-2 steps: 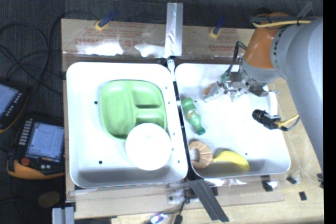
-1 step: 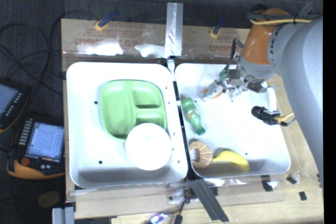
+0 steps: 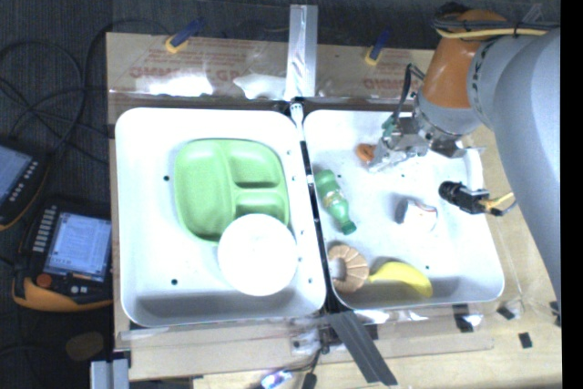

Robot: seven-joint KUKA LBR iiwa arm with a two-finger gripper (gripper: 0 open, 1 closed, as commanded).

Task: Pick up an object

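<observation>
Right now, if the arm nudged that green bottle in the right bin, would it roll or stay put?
The green bottle lies on its side, so it would probably roll if pushed across its length. It looks like smooth plastic, likely light and slippery. It lies beside the bin wall, which may stop it rolling left.

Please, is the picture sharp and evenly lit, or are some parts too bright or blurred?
In the camera view the lighting is even but strong: the white bins are nearly washed out, and the white plate almost merges with the bin floor. Shadows are soft and short. The gripper and the small orange object beside it look slightly blurred; the green tray and banana are clearer.
</observation>
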